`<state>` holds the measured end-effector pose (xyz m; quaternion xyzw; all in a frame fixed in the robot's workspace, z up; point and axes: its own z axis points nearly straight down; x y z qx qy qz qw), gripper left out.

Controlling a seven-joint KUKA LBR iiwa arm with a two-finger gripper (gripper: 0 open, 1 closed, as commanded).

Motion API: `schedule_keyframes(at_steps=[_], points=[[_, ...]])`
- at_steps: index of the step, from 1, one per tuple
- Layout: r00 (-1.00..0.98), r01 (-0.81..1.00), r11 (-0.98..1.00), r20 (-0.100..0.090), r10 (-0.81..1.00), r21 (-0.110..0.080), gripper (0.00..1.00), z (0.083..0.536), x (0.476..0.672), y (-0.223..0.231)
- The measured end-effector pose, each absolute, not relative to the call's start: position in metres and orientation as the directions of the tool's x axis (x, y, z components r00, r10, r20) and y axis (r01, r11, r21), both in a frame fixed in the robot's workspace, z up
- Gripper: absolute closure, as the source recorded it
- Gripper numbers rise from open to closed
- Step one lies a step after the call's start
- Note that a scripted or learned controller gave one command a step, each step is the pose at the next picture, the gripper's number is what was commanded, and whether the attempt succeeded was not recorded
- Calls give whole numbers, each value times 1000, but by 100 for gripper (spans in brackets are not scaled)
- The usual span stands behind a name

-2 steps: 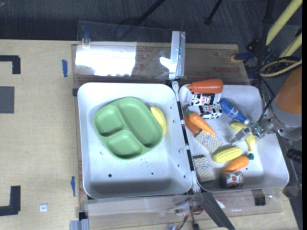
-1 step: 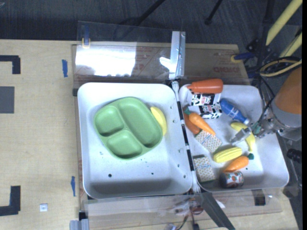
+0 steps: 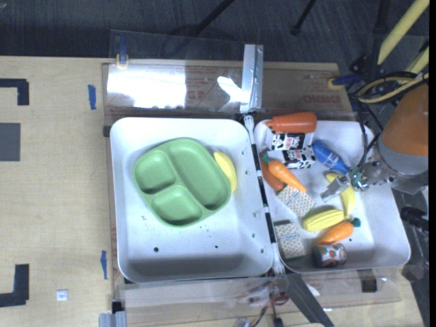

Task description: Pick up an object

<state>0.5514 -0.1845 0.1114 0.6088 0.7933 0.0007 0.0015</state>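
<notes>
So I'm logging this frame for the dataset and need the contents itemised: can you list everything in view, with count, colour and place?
Left bin: 1, white, left half of bench.
Right bin: 1, white, right half.
Divided tray: 1, green, left bin.
Banana: 1, yellow, left bin, against the tray's right edge.
Bottle: 1, orange, right bin's top.
Carton: 1, black-and-white, below the bottle.
Blue item: 1, right of the carton.
Carrots: 2, orange, one centre, one lower.
Corn-like piece: 1, yellow, lower middle.
Patterned packets: 2, along the divider.
Small can: 1, reddish, bottom.
Gripper: 1, metallic, over the right bin.
Arm: 1, grey and orange, right.
</notes>
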Motion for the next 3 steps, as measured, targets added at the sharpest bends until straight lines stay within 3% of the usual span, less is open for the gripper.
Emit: schedule_keyframes(at_steps=[1, 2, 3], points=[[-129, 992, 129, -1, 992, 5, 0, 87, 558, -194], [-125, 992, 125, -6, 992, 10, 100, 98, 559, -196], [-79, 997, 79, 0, 997, 1, 100, 194, 571, -137]])
